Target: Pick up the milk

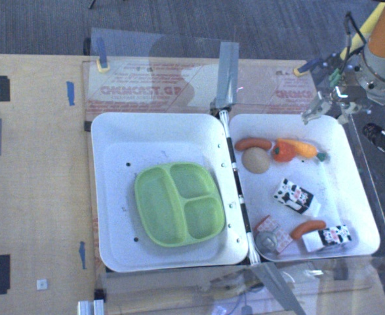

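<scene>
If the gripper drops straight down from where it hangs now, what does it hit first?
Probably the right bin's far rim or bare floor beside it. The gripper hangs above that corner; the carrot sits nearer. Depth is unclear.

Crowded right bin, open ground mostly toward its right wall.

In the right white bin (366,205), the black-and-white cow-patterned milk carton (294,196) lay tilted near the middle with bare floor around it on all sides. Beyond it, a tan round ball (256,161), a red sausage (253,144) and an orange carrot-like toy (294,149) crowded the far end. Nearer, a second sausage (307,228), another small cow-patterned carton (328,237) and a pink packet (273,235) filled the near edge. The tool (328,108) hung over the far right corner rim.
</scene>
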`<state>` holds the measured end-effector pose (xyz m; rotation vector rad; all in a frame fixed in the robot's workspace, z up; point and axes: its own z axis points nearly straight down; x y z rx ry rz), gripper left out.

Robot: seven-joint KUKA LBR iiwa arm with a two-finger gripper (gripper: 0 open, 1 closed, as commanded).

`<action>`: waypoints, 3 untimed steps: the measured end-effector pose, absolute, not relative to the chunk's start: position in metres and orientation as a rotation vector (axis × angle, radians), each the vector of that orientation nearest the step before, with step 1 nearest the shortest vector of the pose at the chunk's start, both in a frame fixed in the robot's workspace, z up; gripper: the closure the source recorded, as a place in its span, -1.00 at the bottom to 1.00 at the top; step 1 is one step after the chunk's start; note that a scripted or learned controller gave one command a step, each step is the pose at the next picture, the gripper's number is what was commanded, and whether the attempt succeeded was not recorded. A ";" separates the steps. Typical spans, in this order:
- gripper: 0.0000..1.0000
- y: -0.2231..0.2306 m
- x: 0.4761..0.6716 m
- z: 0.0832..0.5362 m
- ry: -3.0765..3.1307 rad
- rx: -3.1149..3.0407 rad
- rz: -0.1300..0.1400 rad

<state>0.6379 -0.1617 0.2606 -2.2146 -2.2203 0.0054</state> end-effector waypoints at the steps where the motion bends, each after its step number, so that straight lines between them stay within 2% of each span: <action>1: -1.00 -0.142 0.574 0.163 -2.315 -2.115 0.006; 2: -1.00 -0.124 0.537 0.093 -2.461 -1.947 0.002; 3: 1.00 -0.124 0.539 0.102 -2.462 -1.947 -0.003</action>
